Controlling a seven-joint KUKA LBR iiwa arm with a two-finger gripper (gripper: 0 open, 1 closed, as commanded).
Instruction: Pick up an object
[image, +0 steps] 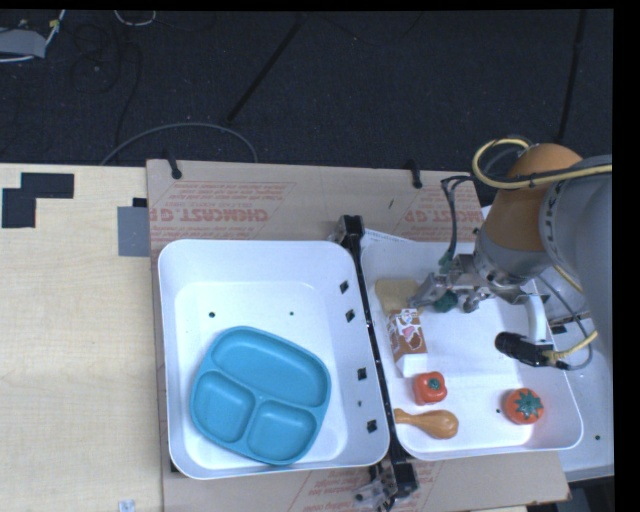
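The arm (545, 225) reaches in from the right over the right bin (560, 440), and its tool (448, 290) hangs low over the upper left part of that bin. Whether the tool is open or closed cannot be told from this view, and nothing can be seen in its grip.

Just left of the tool, near the bin's upper left corner, lies a pale yellowish item (393, 294). Directly below that sits a small brown-and-white carton (407, 338), lying lengthwise. Further down the bin are a red tomato-like toy (430, 388), then a tan drumstick-shaped toy (428, 422) near the bottom wall. An orange toy with a green top (523, 405) rests well apart from the tool, near the bin's lower right corner.

The left bin (200, 265) holds a blue divided plate (260, 395), lying flat in its lower half. Both bins stand on the bench (70, 350).
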